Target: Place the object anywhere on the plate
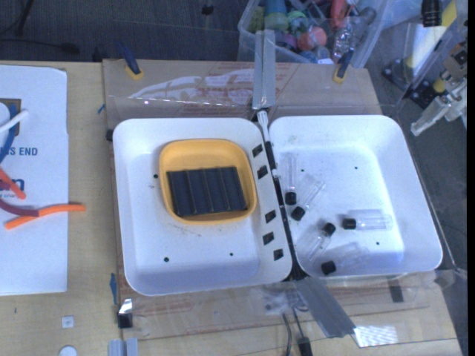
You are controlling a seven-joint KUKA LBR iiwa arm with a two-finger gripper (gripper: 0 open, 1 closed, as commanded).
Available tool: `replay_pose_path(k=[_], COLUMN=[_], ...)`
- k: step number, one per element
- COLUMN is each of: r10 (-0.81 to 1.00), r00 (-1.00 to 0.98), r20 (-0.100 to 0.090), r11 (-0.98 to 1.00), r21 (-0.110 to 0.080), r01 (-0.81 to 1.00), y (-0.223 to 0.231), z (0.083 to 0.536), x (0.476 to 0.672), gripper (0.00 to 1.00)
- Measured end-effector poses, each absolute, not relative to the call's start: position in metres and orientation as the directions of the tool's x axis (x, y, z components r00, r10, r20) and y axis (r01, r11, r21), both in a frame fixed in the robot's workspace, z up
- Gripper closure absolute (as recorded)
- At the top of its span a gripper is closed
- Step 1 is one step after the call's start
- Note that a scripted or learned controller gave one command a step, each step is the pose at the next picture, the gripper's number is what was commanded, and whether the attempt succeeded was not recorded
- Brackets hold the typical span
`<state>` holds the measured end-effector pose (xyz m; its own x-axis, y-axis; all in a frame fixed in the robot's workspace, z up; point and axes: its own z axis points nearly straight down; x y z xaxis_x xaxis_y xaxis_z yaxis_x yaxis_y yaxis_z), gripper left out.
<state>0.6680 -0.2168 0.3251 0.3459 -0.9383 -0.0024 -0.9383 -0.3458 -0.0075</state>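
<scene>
Yellow plate (208, 148) sits in the left bin (141, 228), toward its far side, and a dark ribbed slab (207, 191) lies flat on it, covering most of its floor. The slab's long axis runs left to right across the view, with its grooves running crosswise to that. If the slab is the object meant, it rests wholly inside the plate's rim and the task looks done.

Left of the bins, a white printed sheet (33, 199) lies on the tabletop with an orange tool (44, 212) across it.

In the right bin (386, 147) lie about 4 clear vials with black caps. 1 vial (291, 170) lies near the divider, 1 (365, 220) lies mid-bin on its side along the left-right line, and 2 more (319, 236) (338, 262) lie toward the near edge. Any of these could be the next object.

At the far right, past the right bin's far corner, is a pale fitting that I take for the hand (444, 104). It is well apart from both bins and nothing can be seen in it, and I cannot tell how far open it is.

From there everything lies to the left: the vials first, then the plate 1 bin further on, so a carry would run right to left over the divider.
</scene>
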Motion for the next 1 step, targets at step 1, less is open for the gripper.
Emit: replay_pose_path(k=[1], r10=[-0.939], r00=[0.344], r20=[-0.006], r11=[-0.344], r21=[-0.002], r01=[-0.939], y=[-0.2135], z=[0.2929], x=[0.6668], gripper=[0.0])
